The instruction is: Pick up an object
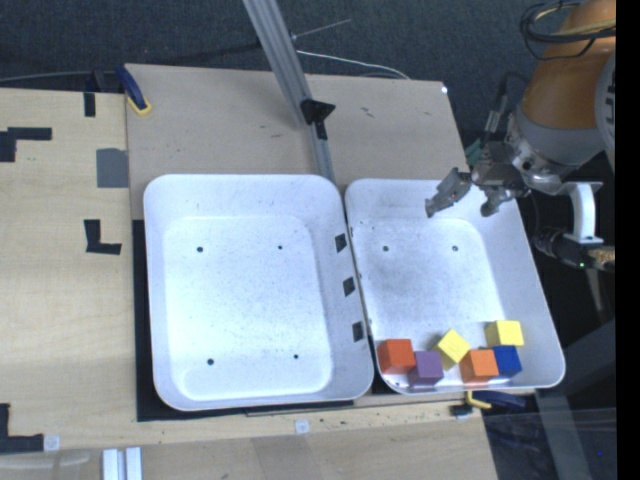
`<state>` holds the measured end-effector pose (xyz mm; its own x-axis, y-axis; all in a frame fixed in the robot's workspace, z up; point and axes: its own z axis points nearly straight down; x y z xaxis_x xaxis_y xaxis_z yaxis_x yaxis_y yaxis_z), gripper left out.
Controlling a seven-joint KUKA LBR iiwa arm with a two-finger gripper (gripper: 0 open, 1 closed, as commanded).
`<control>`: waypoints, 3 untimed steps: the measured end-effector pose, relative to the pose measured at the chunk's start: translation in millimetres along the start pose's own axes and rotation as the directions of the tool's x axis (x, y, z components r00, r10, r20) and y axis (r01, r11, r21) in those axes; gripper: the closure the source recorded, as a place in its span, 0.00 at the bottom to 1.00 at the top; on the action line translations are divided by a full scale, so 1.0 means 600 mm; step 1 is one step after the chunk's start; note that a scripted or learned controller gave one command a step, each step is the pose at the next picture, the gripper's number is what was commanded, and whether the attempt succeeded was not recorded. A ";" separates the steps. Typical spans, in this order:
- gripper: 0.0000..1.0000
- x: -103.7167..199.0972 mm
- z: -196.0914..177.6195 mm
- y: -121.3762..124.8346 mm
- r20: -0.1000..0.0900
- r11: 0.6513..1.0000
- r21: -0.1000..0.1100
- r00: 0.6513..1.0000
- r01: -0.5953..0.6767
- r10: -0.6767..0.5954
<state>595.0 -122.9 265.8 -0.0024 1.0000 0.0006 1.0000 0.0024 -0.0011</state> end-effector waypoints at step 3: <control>0.00 0.133 -0.051 -0.064 -0.002 1.000 0.007 1.000 0.003 -0.003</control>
<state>556.5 -43.3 296.4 -0.0056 1.0000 0.0028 1.0000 0.0056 -0.0080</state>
